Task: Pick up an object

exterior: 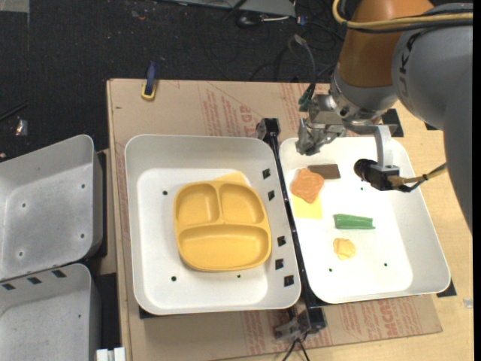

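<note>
My gripper (309, 143) hangs over the far left corner of the right bin (425, 230), with nothing seen in it. Just below it in the view lie a small brown block (325, 171) and a salmon-orange piece (307, 185), which rests partly on a flat pale yellow piece (308, 207). A green pod-like object (353, 221) lies near the bin's middle. A small yellow lump (344, 247) sits a little nearer the front. A yellow divided tray (222, 226) lies in the left bin (147, 201).
A black divider with clips (279, 201) runs between the two bins. The grey arm with its orange band (383, 28) reaches in from the upper right. A white lid (45, 201) lies off the bench at left.
</note>
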Controlling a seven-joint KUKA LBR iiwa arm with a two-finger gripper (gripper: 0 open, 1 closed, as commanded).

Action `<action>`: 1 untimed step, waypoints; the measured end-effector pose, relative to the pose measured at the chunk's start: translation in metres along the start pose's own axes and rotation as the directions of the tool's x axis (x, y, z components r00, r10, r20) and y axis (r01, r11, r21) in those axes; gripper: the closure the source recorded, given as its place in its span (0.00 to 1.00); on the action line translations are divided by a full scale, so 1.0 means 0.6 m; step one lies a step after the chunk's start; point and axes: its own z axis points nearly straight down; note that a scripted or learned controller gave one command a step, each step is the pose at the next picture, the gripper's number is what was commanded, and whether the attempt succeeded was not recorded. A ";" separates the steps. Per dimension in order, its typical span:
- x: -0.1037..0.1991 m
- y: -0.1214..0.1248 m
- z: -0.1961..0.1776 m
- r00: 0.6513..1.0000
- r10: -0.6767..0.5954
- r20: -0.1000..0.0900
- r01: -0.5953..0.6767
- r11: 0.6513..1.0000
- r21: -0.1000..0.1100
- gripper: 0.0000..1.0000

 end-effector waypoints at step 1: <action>0.086 0.013 -0.002 1.000 0.000 0.000 0.000 1.000 -0.001 1.00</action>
